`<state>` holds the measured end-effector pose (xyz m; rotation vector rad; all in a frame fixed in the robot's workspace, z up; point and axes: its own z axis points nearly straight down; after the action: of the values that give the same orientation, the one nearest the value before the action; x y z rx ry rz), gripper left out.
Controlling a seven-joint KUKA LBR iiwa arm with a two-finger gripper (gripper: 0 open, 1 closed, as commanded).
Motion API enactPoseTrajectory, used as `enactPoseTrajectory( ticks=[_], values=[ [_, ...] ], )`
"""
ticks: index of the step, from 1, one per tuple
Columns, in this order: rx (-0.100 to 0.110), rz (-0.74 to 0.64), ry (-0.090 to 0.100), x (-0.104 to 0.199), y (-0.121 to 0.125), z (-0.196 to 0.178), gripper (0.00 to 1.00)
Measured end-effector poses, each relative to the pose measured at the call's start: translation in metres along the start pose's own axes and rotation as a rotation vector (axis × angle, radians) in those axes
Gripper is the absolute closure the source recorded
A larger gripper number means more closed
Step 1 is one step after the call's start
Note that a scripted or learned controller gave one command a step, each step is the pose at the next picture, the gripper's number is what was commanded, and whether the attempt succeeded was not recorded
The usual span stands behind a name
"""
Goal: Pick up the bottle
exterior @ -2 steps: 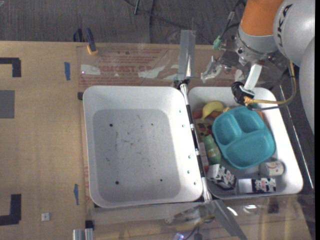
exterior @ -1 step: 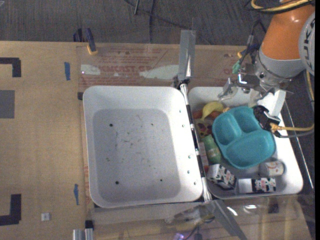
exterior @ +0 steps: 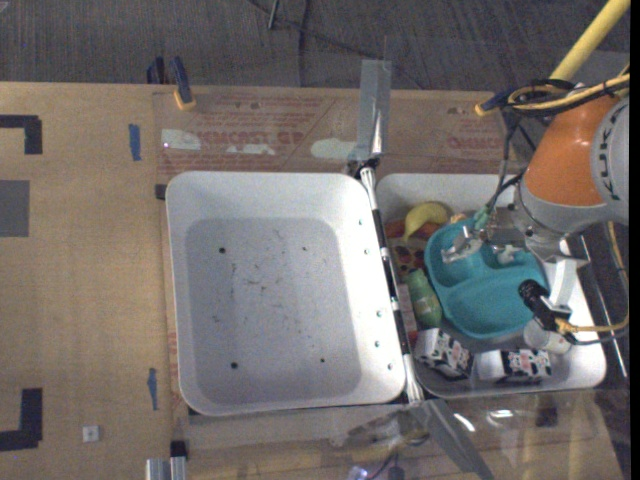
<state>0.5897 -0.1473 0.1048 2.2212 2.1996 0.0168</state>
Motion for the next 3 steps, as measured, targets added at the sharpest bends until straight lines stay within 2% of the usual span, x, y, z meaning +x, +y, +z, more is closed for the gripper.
enactPoseTrajectory(
  ticks=[1,2,3],
  values=[
    [-0.009,-0.151,-0.01,0.017,0.043,0.002,0.0],
    [-0.007,-0.188,-0.008,0.015,0.046,0.003,0.0],
    [-0.02,-0.188,-0.008,0.015,0.051,-0.016,1.0]
  ],
)
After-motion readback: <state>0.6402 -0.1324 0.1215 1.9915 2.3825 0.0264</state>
